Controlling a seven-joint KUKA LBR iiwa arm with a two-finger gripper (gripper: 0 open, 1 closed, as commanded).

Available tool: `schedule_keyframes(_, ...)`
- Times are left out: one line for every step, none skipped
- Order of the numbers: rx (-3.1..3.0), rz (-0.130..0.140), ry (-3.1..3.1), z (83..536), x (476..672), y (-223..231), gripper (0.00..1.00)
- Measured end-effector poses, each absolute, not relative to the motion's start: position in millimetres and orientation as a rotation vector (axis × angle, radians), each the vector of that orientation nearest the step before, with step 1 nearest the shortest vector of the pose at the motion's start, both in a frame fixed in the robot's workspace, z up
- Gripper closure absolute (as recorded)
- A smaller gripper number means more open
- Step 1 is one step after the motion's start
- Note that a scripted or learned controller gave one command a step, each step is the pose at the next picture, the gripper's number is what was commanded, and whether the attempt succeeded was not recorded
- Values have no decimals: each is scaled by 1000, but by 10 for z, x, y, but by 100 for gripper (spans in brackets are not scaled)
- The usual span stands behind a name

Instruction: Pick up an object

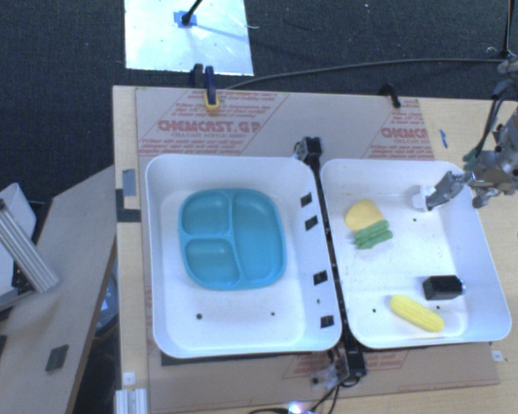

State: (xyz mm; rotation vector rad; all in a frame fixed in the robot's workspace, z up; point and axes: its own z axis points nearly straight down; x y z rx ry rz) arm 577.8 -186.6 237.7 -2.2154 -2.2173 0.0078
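- Near edge of right bin [492,317]: yellow corn cob [417,313] lies flat, slanted, close to the front wall. Nothing touching it.
- Just behind it, toward the bin's right wall: small black block [443,287], apart from the corn.
- Mid bin, nearer the divider side: yellow lump [363,213] w/ a green bean pod [373,235] pressed against its near side; the two touch.
- Left bin [160,257]: blue divided plate [233,237] sits centred, nothing in its compartments.
- Far right corner of right bin: gripper [463,189] hangs above the back wall area, arm coming in from the right. Fingers look spread, nothing between them, so not grasping anything.
- Small white bit [419,200] lies on the bin floor just beside the near fingertip; can't tell what it is.
- Step, as I judge it: approach phase, no pick made yet. All candidate objs rest on the bin floor.
- Next move prob. calls for travel toward the near side, centring over one obj, e.g. the black block or corn, then straight descent. The lump/pod pair is riskier since they touch.
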Motion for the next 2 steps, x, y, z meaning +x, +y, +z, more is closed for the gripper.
schedule_keyframes(-2219,-1,-2227,2437,5802,-1862,0)
schedule_keyframes(-2219,1,-2223,2002,5763,-1813,0)
